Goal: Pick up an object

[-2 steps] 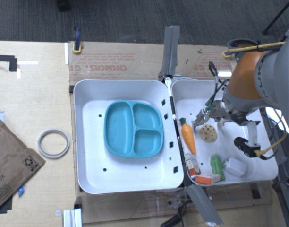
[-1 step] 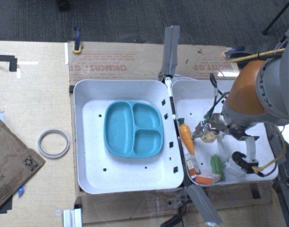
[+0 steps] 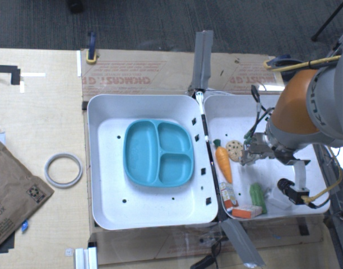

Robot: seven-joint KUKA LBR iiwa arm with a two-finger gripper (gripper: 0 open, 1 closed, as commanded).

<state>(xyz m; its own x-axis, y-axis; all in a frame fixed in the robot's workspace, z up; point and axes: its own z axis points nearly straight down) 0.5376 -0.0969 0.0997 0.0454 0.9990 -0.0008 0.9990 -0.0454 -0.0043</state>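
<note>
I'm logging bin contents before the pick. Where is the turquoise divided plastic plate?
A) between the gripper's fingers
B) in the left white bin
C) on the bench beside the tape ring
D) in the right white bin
B: the turquoise divided plastic plate lies flat in the middle of the left white bin, alone there.

divided tray [image 3: 158, 153] in left bin [image 3: 101, 150]; carrot [image 3: 223, 164], cracker [image 3: 234, 148] in right bin [image 3: 227, 108]; tape ring [image 3: 63, 169] left of bins.
</note>
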